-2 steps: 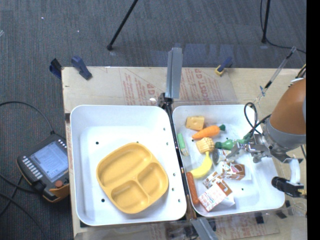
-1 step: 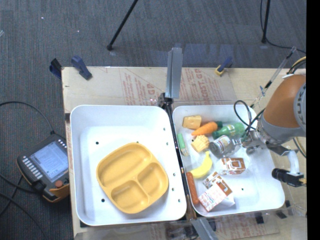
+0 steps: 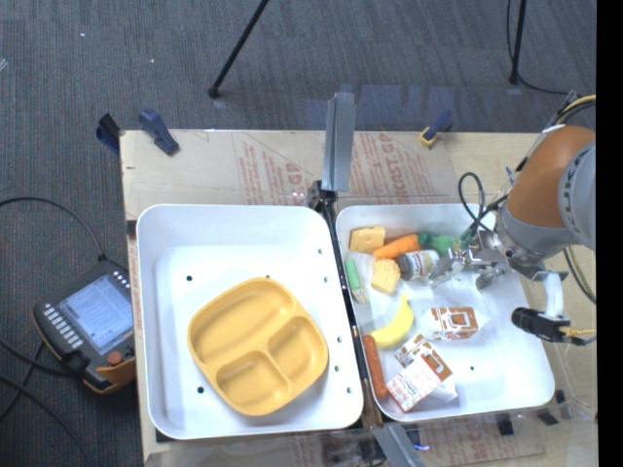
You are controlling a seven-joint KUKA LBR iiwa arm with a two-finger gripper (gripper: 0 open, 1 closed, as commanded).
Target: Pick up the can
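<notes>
Can (image 3: 421, 264) lies on its side in right bin (image 3: 531, 382), carrot (image 3: 397, 247) and cheese wedge (image 3: 385, 276) touching it. End effector (image 3: 469, 264) just right of it; can't tell its opening.

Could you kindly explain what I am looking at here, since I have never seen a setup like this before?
This is one camera looking down at a slant on a bench. The grey and orange shape on the right is a robot arm; its claw sits low in the right white bin, next to a small can lying on its side, which it is meant to pick up. I cannot tell whether it grips anything. Around the can lie toy foods: a carrot, cheese, a banana, and small cartons. The left bin holds a yellow divided plate.
</notes>
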